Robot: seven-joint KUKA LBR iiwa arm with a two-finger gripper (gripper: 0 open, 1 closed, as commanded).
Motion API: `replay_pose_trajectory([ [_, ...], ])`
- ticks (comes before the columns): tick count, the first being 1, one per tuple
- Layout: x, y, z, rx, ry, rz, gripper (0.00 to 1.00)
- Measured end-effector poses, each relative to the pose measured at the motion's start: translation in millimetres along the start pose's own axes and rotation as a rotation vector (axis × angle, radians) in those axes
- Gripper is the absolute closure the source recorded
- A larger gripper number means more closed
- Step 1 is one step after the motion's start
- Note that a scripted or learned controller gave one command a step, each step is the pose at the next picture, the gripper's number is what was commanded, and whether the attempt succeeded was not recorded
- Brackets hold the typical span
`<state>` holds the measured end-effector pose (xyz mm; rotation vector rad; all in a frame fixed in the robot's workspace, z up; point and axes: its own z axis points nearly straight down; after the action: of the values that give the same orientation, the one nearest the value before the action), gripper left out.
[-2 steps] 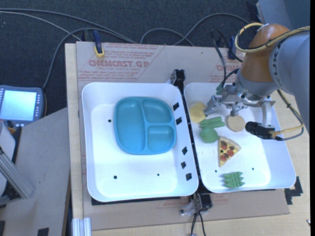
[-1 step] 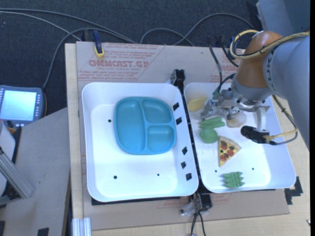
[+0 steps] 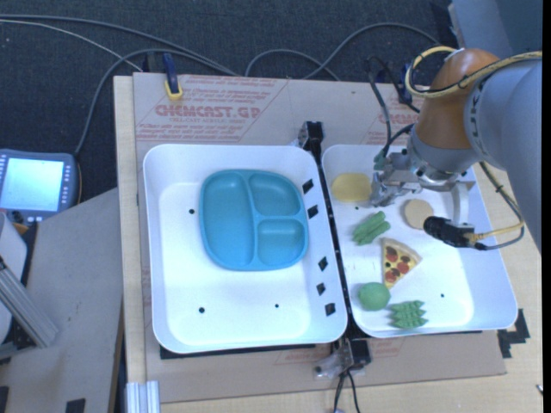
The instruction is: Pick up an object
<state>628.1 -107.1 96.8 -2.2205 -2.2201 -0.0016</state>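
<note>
While the grey arm with its orange band reaches in from the right, we see its gripper (image 3: 389, 188) low over the far part of the right bin (image 3: 491, 304), just beside a pale yellow round piece (image 3: 350, 187) and near a tan round piece (image 3: 418, 212). Whether the gripper is parted or closed we cannot tell from this angle, and we see nothing held by it.

Nearest the gripper, the yellow round piece lies flat against the bin's left wall, and we take it as the likeliest target. Being round, it has no long axis to line up with; any approach across its width should serve. We judge it to be light, stiff toy food with a smooth skin, apt to slide on the white floor if nudged, so a grip across its middle looks best.

Elsewhere in the right bin we see a green leafy piece (image 3: 370, 228) lying slantwise, its long axis running from lower left to upper right, and a pizza slice (image 3: 398, 261) with its tip pointing toward the lower left. A green ball (image 3: 374, 295) and a second leafy piece (image 3: 407, 315) sit by the near rim. A blue divided tray (image 3: 254, 218) rests in the left bin (image 3: 172, 317).
</note>
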Motion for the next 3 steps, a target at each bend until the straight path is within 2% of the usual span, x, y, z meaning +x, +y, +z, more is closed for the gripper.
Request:
replay_pose_trajectory([
  [3, 4, 12, -155, -0.006, -0.002, -0.002, 1.0],
])
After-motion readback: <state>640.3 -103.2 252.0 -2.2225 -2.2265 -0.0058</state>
